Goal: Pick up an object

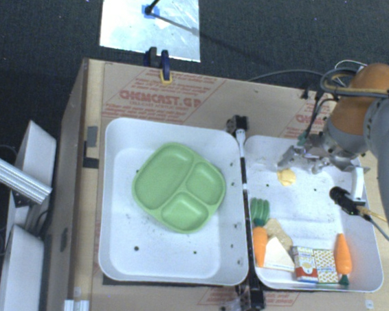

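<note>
My gripper (305, 159) hangs over the far part of the right bin (372, 239), reaching in from the right. Just below and left of it a small yellow piece (287, 177) lies on the bin floor, apart from the gripper as far as I can see. Along the bin's near side lie a green vegetable (259, 210), an orange carrot (259, 246), a tan lump (276, 230), a white wedge (279, 255), two small printed boxes (314, 263) and a second carrot (342, 253).
The left bin (119, 247) holds a green divided plate (179, 186). A black divider rail (244, 191) runs between the bins. The cardboard bench top (186, 99) surrounds both bins.
</note>
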{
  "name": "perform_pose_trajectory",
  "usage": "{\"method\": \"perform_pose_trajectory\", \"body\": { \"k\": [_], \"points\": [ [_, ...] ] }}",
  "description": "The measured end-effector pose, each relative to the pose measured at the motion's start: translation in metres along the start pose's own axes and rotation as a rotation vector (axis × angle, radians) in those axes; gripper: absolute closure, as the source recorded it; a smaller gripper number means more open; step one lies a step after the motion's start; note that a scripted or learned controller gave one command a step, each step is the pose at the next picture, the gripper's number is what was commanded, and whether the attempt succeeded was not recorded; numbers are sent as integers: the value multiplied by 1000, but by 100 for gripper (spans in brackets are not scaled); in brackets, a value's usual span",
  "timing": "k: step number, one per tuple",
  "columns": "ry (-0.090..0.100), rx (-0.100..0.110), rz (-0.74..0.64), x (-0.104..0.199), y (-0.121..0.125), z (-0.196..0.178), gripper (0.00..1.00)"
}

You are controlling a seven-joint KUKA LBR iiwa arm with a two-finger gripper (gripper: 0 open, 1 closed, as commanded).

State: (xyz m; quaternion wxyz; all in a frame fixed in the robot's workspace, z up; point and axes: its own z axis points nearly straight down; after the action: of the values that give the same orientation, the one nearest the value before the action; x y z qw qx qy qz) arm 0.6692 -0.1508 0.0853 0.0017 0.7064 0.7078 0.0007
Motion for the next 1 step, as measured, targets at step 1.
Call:
{"method": "perform_pose_trajectory", "body": {
  "k": [1],
  "points": [
    [1, 1, -2, 16, 0, 0, 0]
  ]
}}
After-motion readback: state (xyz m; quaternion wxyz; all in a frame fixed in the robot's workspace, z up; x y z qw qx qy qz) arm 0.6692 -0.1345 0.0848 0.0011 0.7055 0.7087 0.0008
